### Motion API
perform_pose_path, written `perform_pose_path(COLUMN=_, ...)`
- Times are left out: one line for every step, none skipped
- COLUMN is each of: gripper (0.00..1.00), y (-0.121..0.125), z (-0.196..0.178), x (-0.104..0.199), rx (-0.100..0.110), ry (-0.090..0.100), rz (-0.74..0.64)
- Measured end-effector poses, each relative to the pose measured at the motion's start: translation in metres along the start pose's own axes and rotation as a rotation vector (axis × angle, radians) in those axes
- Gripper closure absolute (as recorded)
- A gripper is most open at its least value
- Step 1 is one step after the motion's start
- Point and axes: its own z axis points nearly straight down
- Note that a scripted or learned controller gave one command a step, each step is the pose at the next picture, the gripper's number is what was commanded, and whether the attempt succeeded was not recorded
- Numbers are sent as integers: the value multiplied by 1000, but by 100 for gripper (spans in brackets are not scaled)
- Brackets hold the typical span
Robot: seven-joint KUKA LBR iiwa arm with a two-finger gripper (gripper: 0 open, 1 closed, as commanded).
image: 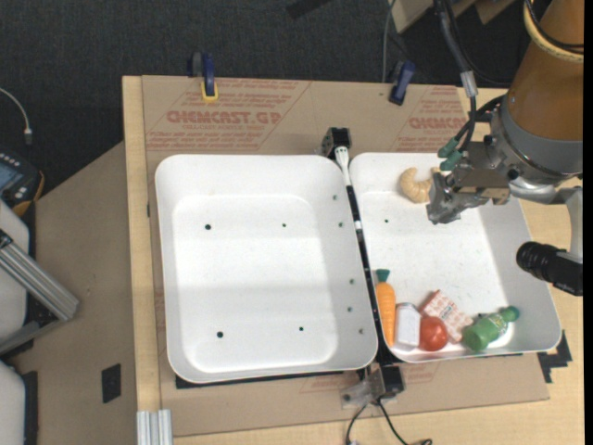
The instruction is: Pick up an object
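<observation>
The right bin [505,248] holds several items. A beige croissant-shaped piece [415,184] lies near its far left corner. Along the near edge lie an orange carrot [384,301], a white block [406,324], a red tomato-like piece [433,334], a pink-and-white packet [446,308] and a green bottle [487,330]. My gripper [447,207] hangs over the far part of this bin, just right of the beige piece and slightly nearer than it. I see nothing hanging under it.
The left bin [185,248] sits beside the right one, with a black divider strip [354,221] between them. Both rest on a cardboard sheet [278,109] held by blue clamps [206,70]. A black cylinder [551,265] juts in at the right bin's right rim.
</observation>
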Motion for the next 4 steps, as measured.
perform_pose_path(gripper=100, y=63, z=-65, x=-43, rx=-7, ry=-3, rz=4)
perform_pose_path(gripper=100, y=38, z=-8, x=-97, rx=11, ry=0, rz=8)
perform_pose_path(gripper=100, y=-5, z=5, x=-198, rx=8, ry=-2, rz=14)
perform_pose_path(gripper=100, y=0, z=-37, x=-45, rx=-4, ry=3, rz=-15)
